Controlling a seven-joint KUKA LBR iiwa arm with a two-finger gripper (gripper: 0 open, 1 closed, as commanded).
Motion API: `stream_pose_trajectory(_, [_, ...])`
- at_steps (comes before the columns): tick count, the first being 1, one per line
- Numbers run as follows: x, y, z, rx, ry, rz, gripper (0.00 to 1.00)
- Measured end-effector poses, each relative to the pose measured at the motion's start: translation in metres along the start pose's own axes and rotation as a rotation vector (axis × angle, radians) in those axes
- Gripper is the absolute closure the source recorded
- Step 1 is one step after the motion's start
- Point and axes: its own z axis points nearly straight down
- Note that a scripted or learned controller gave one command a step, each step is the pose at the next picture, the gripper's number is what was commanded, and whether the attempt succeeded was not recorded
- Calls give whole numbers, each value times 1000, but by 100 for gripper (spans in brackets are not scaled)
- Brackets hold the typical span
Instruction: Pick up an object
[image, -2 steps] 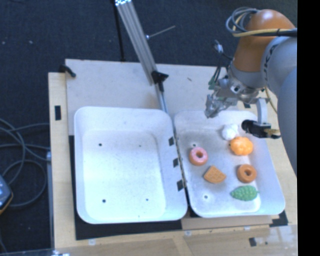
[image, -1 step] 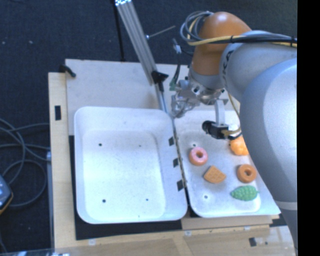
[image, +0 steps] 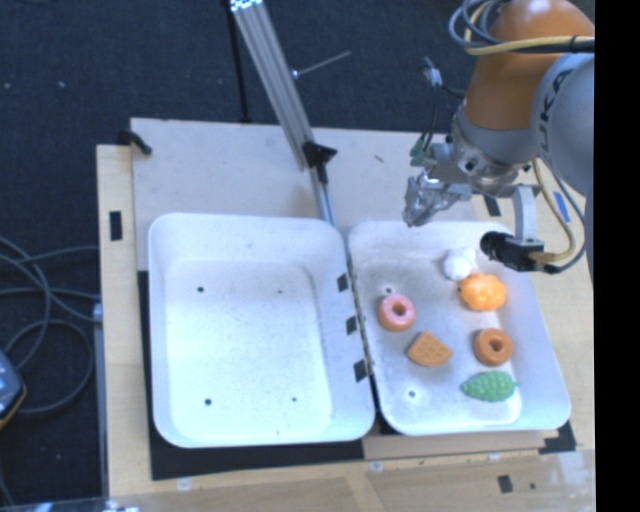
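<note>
Pincer (image: 418, 212) hangs over right bin's (image: 535, 315) far-left corner, nothing visible between fingers, gap can't tell. Nearest: white ball (image: 458, 265), orange fruit (image: 483, 293), pink donut (image: 397, 312), cracker (image: 428, 350), brown donut (image: 493, 346), green leaf (image: 489, 386) lying long axis left-right

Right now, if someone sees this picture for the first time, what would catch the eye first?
Probably the arm's orange band at upper right, with the gripper above the right bin's far edge. Next, that bin's colourful cluster: pink donut, orange fruit, green piece.
</note>
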Motion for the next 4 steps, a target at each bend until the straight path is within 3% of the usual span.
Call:
stream_pose_trajectory(1, [32,38,85,16,1,-5,100])
stream_pose_trajectory(2, [14,-11,17,2,1,-2,100])
stream_pose_trajectory(3, [11,-22,-16,5,1,-3,100])
stream_pose_trajectory(4, [2,5,88,17,0,-3,100])
